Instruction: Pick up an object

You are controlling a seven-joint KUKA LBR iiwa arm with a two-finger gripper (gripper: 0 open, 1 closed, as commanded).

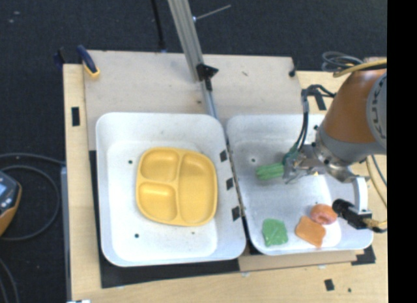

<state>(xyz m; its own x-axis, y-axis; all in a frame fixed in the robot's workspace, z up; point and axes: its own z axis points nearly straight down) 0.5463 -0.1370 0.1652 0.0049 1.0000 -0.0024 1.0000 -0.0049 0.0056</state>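
Saw a green elongated obj, soft-looking, lying mid right bin, its right end at the gripper; couldn't tell if it was pinched or only touched. Bins were white, speckled, on a pale wood bench over dark floor. Left bin held a yellow divided tray. Near the right bin's front edge: green block, orange block, pink-orange piece, all well apart from the gripper.
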